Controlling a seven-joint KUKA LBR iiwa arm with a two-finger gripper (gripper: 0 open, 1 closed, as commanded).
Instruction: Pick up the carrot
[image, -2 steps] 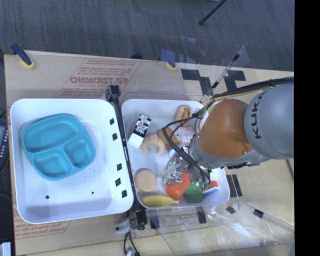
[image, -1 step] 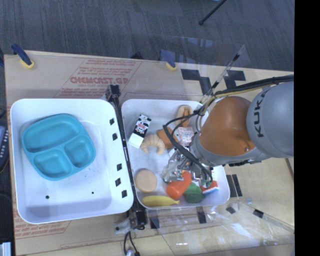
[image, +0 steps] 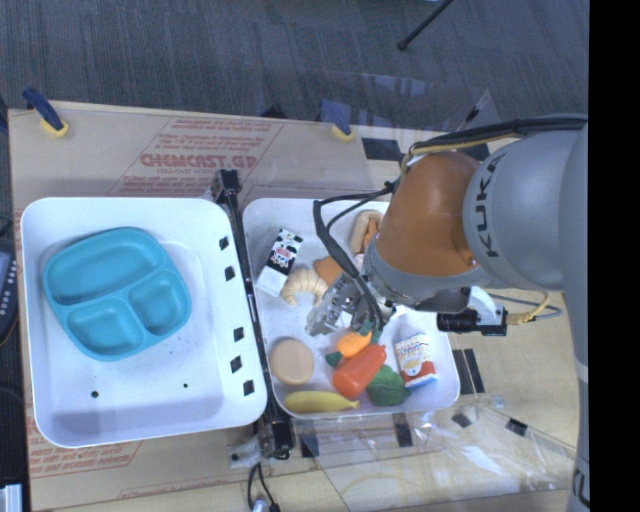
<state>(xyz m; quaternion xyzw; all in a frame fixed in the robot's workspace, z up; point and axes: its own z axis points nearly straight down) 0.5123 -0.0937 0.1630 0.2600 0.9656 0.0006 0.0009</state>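
Single fixed camera, mounted above bench, angled downward, covering both white bins, arm entering from right

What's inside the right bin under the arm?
In the right bin: a milk carton, croissant, round tan piece, banana, carrot, juice box. The arm covers the bin's upper right.
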